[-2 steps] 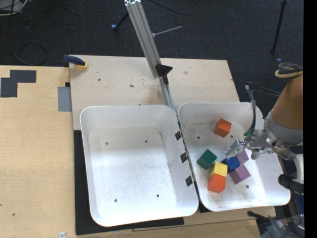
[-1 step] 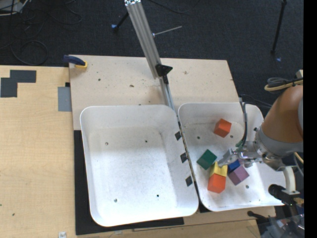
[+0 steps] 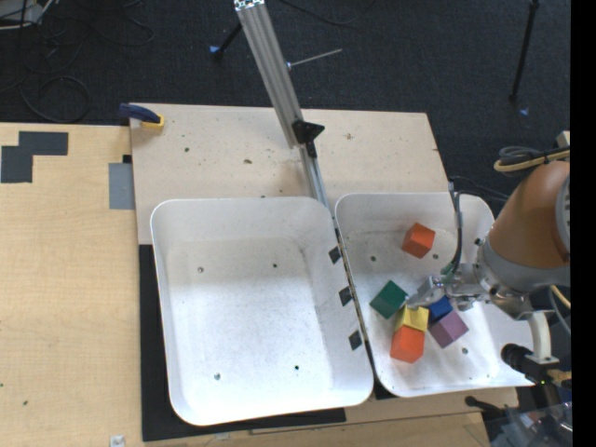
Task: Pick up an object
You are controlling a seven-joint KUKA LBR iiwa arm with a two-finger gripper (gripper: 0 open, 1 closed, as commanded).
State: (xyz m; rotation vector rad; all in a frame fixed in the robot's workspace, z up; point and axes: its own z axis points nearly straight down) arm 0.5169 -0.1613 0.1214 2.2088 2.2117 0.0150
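Observation:
The right bin (image 3: pixel 475 214) holds a cluster of small blocks. An orange block (image 3: pixel 419 240) lies apart toward the back. Closer to the front sit a green block (image 3: pixel 388 299), a yellow block (image 3: pixel 414 318), a blue block (image 3: pixel 440 308), a purple block (image 3: pixel 449 328) and a second orange block (image 3: pixel 407 344). My gripper (image 3: pixel 438 292) reaches in from the right and hangs low over the cluster, right at the blue block and partly covering it. The arm's orange band (image 3: pixel 531 226) is above it.
The left bin (image 3: pixel 186 222) lies beside the right one, with black clips (image 3: pixel 343 294) along the shared wall. A slanted metal rail (image 3: pixel 279 82) rises behind the bins. A blue and yellow clamp (image 3: pixel 142 115) sits at the bench's back left corner.

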